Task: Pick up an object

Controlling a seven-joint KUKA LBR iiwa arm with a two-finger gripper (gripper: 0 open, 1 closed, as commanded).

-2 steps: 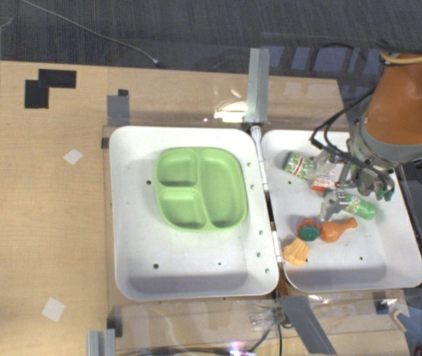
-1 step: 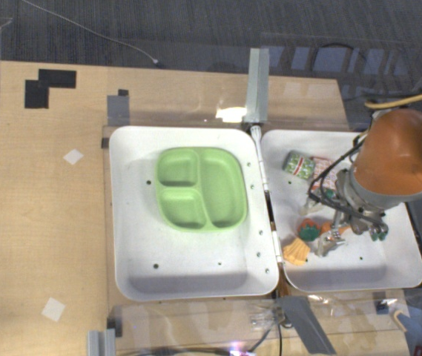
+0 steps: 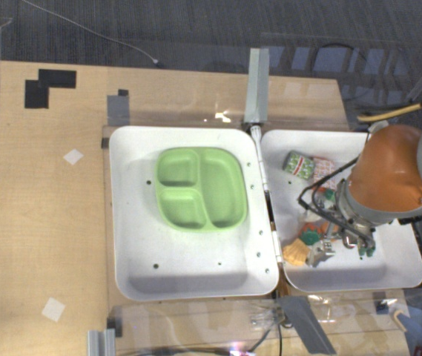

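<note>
From the overhead camera I see my gripper [image 3: 328, 245] lowered into the right bin [image 3: 396, 273], presumably there because the loose items lie there: a yellow piece [image 3: 295, 254], a teal piece [image 3: 311, 236], a green-and-white packet [image 3: 299, 165]. Whether it grips anything, I cannot tell. The left bin [image 3: 136, 273] holds a green divided tray [image 3: 199, 188].

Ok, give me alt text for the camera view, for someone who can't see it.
The grey arm with its orange band reaches from the right down into the right bin, its gripper low among small jumbled objects. The left bin holds a green divided tray. Both white bins sit side by side on a wooden bench.
</note>
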